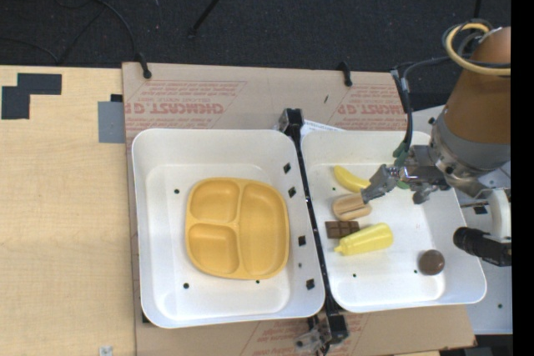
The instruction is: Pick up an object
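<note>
Camera view: left bin (150, 179) carries a yellow divided plate (238, 228), lying flat about mid-floor, with bare white floor between it and every wall. A black divider (304, 213) runs between the two bins.

Right bin (467, 292), going left to right: brown block (341, 228) near the left wall, touching the left end of the yellow corn cob (365, 239). Above them a tan bread roll (351, 206), and just above that a banana (350, 178) lying at a slant. Dark brown round piece (430, 262) sits alone toward the near right corner, well apart from the cluster.

Gripper (377, 185) sits over the middle of the right bin, pointing left. Its tip is just beside the right end of the roll and the banana's right end; can't tell whether it touches either. Fingers read as spread slightly; nothing visible between them, so no grasp.

Room: bare floor along the bin's near edge and in the far right part under the arm (480, 104). The cluster is tight on the left side, items touching or nearly so.
</note>
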`<state>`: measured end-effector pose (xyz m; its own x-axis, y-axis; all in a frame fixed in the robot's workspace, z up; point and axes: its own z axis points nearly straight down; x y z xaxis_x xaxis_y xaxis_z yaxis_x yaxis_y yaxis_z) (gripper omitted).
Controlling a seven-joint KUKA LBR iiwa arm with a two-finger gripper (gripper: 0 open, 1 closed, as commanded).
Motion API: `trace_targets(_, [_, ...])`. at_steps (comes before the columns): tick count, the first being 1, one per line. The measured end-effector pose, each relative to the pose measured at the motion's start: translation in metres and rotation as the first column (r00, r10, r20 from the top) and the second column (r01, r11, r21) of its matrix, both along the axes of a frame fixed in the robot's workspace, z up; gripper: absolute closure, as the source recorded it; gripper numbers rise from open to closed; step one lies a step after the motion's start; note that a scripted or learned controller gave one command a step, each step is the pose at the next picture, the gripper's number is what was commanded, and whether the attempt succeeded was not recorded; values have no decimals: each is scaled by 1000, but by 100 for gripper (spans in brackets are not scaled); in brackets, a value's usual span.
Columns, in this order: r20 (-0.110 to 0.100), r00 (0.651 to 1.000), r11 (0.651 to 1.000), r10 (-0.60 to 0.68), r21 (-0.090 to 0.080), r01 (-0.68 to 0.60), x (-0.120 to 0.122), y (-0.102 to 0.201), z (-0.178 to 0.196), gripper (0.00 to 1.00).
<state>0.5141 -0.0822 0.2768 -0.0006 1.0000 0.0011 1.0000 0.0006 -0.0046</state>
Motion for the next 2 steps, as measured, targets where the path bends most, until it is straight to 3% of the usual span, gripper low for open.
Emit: trace_targets(2, [-5,1000,1000,-1,1,1,10,2,-125,0])
